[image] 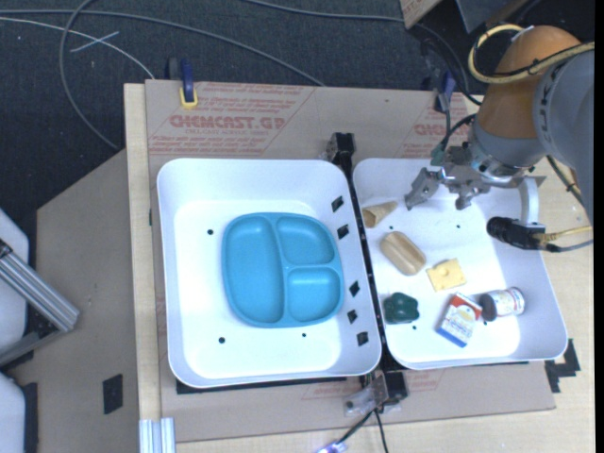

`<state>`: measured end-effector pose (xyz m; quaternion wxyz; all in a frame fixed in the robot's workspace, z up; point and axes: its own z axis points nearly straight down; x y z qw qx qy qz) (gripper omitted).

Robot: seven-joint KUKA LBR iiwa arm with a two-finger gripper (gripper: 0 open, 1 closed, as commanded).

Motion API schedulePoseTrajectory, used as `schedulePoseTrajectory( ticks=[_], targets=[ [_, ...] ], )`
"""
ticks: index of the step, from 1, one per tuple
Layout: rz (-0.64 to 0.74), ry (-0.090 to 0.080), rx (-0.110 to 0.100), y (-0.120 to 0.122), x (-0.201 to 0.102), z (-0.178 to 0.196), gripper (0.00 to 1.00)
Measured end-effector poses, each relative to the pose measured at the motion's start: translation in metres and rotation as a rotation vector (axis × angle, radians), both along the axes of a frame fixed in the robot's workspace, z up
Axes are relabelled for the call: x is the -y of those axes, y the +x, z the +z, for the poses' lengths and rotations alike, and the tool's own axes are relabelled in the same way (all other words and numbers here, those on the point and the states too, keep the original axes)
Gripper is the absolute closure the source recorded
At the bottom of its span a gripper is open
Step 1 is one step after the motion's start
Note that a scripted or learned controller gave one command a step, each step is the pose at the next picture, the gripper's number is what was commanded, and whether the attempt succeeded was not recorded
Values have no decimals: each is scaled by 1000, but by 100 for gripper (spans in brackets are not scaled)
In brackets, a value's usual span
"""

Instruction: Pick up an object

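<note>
My gripper (442,194) hangs over the far part of the right bin (528,347), open, with nothing between its fingers. Just to its left lies a small tan wedge (380,213). Nearer the camera, the right bin holds a tan bread-like block (403,252), a yellow cheese piece (445,275), a dark green object (400,308), a small red, blue and white box (459,317) and a small jar (502,303) lying on its side.
A blue divided plate (281,269) lies in the middle of the left bin (179,253). A black divider with clips (354,253) runs between the bins. A black cable piece (514,231) hangs from the arm over the right bin's right side.
</note>
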<state>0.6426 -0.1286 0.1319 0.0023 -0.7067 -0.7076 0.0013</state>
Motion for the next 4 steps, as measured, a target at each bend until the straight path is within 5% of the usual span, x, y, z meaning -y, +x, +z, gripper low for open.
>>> schedulePoseTrajectory(
  ticks=[1,2,4],
  targets=[
    [0,0,0,-1,-1,-49,0],
    [-1,0,6,1,-1,-35,100],
    [0,-3,12,10,10,69,100]
  ],
)
